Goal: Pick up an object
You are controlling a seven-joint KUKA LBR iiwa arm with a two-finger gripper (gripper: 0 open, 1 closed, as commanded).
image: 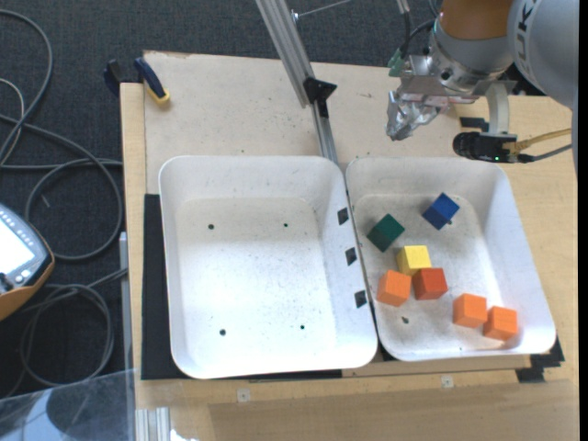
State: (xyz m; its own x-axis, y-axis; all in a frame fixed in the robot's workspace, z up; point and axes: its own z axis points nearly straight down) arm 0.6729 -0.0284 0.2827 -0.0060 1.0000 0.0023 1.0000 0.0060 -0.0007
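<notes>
My gripper (401, 129) hangs above the far rim of the right bin (524, 246), well clear of the blocks, with nothing visible between its fingers. In that bin lie a blue cube (442, 210), a dark green cube (386, 232), a yellow cube (413, 258), a red cube (430, 283) and an orange cube (395, 288) touching in a cluster. Two more orange cubes (470, 310) (501, 322) sit near the bin's front right corner.
The left bin (184, 246) stands beside the right one, with a row of black clips (350, 255) on the shared rim. A slanted metal pole (289, 39) rises behind the bins. A blue-and-yellow tool (152, 80) lies at the bench's far left corner.
</notes>
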